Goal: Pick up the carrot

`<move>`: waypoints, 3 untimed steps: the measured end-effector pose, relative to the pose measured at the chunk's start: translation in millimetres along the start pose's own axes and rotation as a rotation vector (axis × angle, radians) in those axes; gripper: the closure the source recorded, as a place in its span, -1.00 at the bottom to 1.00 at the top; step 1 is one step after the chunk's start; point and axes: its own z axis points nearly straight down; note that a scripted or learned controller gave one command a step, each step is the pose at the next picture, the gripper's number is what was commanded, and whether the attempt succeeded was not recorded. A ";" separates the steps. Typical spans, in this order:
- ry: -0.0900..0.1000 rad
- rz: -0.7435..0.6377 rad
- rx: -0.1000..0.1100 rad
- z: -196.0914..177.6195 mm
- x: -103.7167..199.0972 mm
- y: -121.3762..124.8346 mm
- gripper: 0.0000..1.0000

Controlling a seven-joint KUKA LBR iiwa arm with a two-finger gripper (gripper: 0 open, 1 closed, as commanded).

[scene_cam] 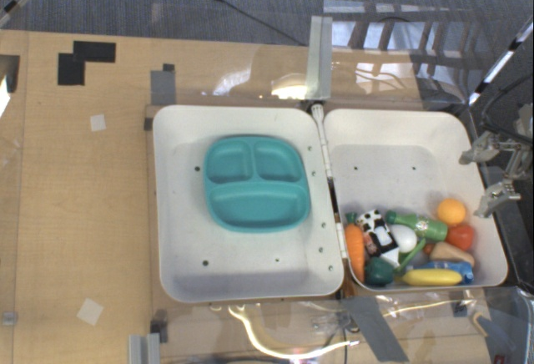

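Note:
The carrot [355, 247] is an orange toy lying lengthwise against the left wall of the right bin [392, 145], at the front, beside a black-and-white cow toy [380, 233]. My gripper [486, 179] hangs over the right rim of that bin, well to the right of the carrot and a little behind it. Its two grey fingers [477, 155] stand apart, open, with nothing between them.
Crowded along the right bin's front are a green cucumber [417, 226], an orange ball [451, 211], a red tomato [460, 236], a yellow banana [432, 276] and a dark green piece [378, 272]. A teal divided plate [255, 184] lies in the left bin [179, 212].

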 end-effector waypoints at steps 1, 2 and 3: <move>0.006 -0.305 -0.003 127.1 28.6 -4.9 -1.00; -0.009 -0.316 0.003 112.3 22.8 -3.0 1.00; 0.000 -0.053 -0.005 139.5 -46.8 80.6 1.00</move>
